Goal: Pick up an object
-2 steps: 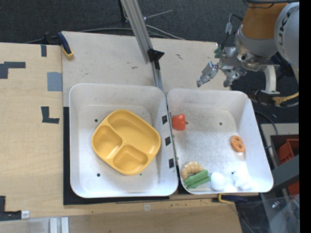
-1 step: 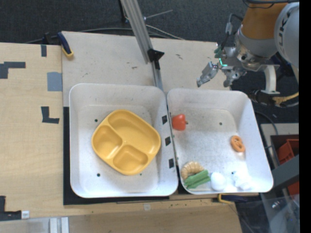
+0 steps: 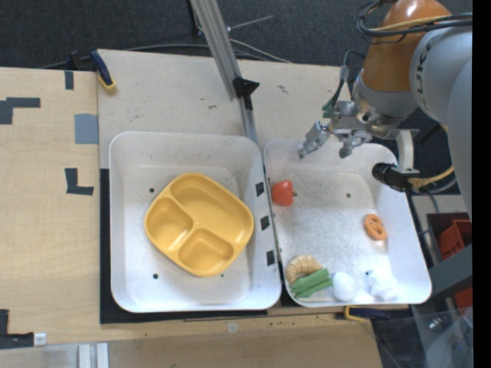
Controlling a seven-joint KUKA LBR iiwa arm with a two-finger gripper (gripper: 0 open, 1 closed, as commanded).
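The gripper [image 3: 328, 145] hangs over the right bin's [image 3: 399, 286] 12 o'clock rim, jaws spread and holding nothing. The nearest candidate, a red toy tomato [image 3: 282, 193], lies at 9 o'clock in that bin, close to the divider. It appears light, rigid and smooth, so likely slippery; grasp across its widest middle.

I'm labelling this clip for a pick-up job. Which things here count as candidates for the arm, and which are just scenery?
Candidates, all in the right white bin:
small red tomato-like toy
orange ridged slice
tan ridged pastry-like piece
green pod-shaped toy
white round egg-like object
the hand, open above the bin's far edge

Scenery:
yellow three-compartment plastic plate
left white bin
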